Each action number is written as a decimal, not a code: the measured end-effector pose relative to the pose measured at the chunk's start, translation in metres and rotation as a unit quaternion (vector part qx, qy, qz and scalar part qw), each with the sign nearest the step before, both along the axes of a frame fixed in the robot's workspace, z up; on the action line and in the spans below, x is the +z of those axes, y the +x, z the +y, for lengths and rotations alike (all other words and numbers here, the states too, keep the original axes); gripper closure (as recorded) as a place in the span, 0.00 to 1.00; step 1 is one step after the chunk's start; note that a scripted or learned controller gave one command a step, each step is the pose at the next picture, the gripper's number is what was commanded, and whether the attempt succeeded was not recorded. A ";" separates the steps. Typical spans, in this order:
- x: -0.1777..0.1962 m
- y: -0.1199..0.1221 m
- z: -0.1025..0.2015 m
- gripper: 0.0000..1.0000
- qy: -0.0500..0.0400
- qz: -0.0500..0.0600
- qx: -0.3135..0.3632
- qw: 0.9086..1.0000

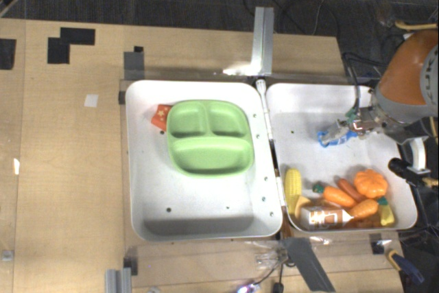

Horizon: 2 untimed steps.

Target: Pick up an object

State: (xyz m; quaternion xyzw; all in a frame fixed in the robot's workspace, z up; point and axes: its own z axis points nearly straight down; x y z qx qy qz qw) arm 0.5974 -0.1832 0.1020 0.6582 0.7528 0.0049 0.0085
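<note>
- Toys heaped at right bin's [302,103] near edge: corn [293,186], carrots [338,196], pumpkin [371,182], bottle [328,217].
- Gripper [337,136] over right bin's far half, above bare floor; blue tips blur, so spread or pressed together I cannot tell.
- Best move, I judge: shift nearward, drop onto the pumpkin, which sits apart on top.
- Glossy rounded plastic may slip.
- Left bin [147,168]: green tray [208,136], smooth, three wells.

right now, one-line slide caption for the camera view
KUKA gripper over the right bin above toy vegetables, with a green divided tray in the left bin.
</note>
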 end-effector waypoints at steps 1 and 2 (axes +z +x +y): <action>0.084 0.033 0.089 1.00 0.003 0.006 -0.058 0.998; 0.130 0.014 0.040 1.00 0.002 0.007 -0.073 0.997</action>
